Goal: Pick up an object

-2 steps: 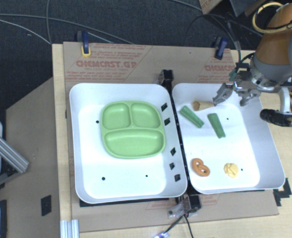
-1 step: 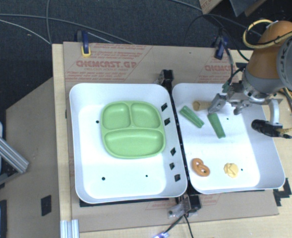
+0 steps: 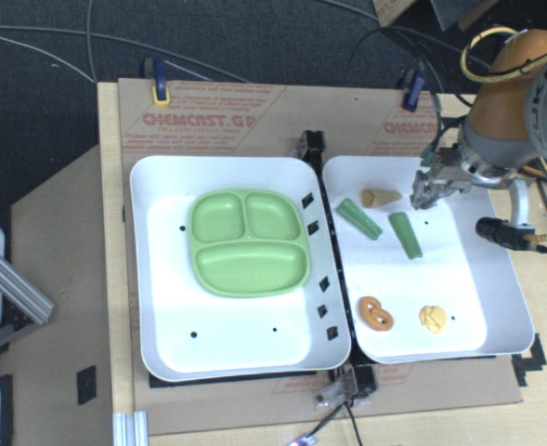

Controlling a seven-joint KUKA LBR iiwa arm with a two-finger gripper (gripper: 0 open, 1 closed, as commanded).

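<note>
You are looking at 2 green sticks (image 3: 358, 218) lying near the middle of the right bin (image 3: 496, 323), with a tan cone (image 3: 381, 197) just behind them. The gripper (image 3: 426, 196) is hanging beside that cone, gripping nothing; its opening cannot be told.

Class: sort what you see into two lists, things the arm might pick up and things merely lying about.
Might be picked:
two green sticks
tan cone
pretzel
yellow lump

Lying about:
green divided plate
blue clamps
cables
</note>
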